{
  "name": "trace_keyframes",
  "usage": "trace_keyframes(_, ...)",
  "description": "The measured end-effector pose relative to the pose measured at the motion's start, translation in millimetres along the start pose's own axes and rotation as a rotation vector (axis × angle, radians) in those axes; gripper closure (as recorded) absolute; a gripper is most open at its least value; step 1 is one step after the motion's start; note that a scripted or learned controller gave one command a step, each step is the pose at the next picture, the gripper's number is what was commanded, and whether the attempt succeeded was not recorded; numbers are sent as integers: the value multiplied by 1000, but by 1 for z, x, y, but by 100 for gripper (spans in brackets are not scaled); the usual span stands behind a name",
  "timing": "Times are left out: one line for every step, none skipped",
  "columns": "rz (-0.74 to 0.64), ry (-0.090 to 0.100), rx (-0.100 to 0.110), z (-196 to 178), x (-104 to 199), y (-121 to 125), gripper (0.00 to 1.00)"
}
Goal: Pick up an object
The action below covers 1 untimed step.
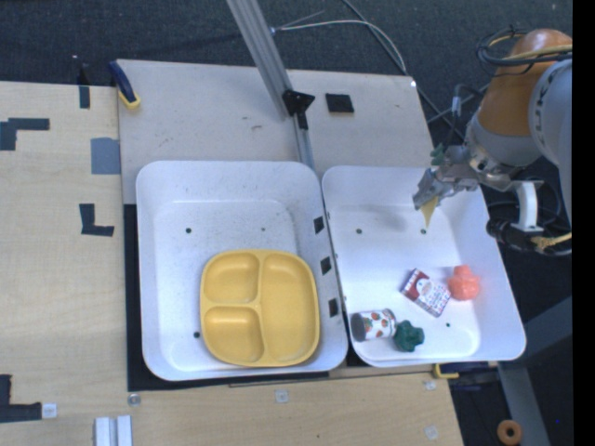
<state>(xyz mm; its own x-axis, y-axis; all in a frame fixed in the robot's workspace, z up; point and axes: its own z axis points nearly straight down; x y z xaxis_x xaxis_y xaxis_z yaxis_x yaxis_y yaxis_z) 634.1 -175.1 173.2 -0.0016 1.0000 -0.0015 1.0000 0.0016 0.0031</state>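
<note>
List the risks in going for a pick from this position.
1. The hand grips a small yellow piece only by its top; it may slip.
2. The orange ball, red-and-white packet, small jar and green toy lie close together, so a grasp may nudge neighbours.

A grey arm (558, 110) with an orange band (521, 86) and black cables (521, 235) by the wrist.
</note>
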Motion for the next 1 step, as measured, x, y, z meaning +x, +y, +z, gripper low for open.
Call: trace_keyframes(0, 1, 0, -46, 1, 1, 100)
